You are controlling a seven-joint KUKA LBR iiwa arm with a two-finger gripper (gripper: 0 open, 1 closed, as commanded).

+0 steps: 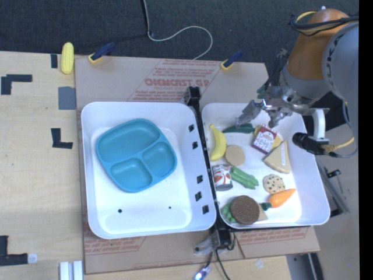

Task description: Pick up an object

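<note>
Jaws point(260, 114) spread wide and holding nothing, poised over right bin point(309, 214) just above red carton point(264, 139), near banana point(218, 143) and cheese wedge point(280, 157).

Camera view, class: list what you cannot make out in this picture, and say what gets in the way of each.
- End effector: in the camera view its fingers are small and blurred, so their state is unclear.
- Dark green item beneath it: too small to identify.
- Red packet: label print too small to read.
- Green piece by the burger: mostly hidden under it.
- Arm: cut off by the right edge.
</note>
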